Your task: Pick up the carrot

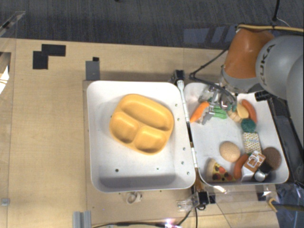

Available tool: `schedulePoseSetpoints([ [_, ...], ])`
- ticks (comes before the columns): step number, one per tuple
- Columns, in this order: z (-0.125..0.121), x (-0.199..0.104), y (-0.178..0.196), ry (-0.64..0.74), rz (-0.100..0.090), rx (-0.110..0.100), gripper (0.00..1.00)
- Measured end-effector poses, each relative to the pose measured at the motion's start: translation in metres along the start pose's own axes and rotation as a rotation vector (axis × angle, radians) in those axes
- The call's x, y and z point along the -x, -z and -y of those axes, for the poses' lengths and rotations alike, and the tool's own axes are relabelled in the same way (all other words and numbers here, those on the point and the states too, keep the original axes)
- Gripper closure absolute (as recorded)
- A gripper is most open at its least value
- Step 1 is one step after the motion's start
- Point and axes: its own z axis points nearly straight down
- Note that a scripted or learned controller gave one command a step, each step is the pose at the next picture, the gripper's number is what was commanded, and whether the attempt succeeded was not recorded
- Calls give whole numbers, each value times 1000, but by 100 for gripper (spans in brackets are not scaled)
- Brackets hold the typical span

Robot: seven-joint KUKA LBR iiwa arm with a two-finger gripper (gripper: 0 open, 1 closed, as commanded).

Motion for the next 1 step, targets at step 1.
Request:
schedulePoseSetpoints([
  [1, 10, -28, -2, -587, 24, 6, 0],
])
